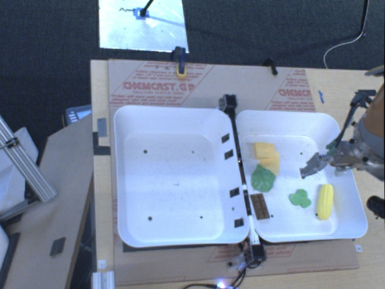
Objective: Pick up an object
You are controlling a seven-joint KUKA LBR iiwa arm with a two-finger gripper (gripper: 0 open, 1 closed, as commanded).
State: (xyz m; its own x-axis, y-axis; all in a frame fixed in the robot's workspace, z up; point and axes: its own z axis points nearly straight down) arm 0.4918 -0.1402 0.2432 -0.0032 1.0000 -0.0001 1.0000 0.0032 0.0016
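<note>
Overhead slanted view of a wooden bench (pixel 150 77) bearing 2 shallow white plastic bins side by side. The left bin (pixel 174 176) and the right bin (pixel 283 131) meet along a dark hinged divider strip (pixel 237 167).

The right bin holds 5 objects. A yellow block-shaped piece (pixel 266 153) lies near the divider, toward the far half of the bin. A dark green leafy piece (pixel 263 178) sits just in front of it, touching or nearly touching its near edge. A small brown rectangular bar (pixel 260 206) lies close to the divider at the near side. A smaller bright green leafy piece (pixel 299 198) rests in the near middle, and a yellow corn-cob-shaped object (pixel 325 201) lies just to its right, lengthwise toward the near rim.

The grey two-finger gripper (pixel 313 166) enters from the right and hangs over the middle of the right bin, above and apart from the bright green piece and the corn cob. Nothing is seen between its fingers; whether they are apart or together cannot be told at this resolution.

A square reflective metal sheet (pixel 142 15) lies on the dark floor beyond the bench.
</note>
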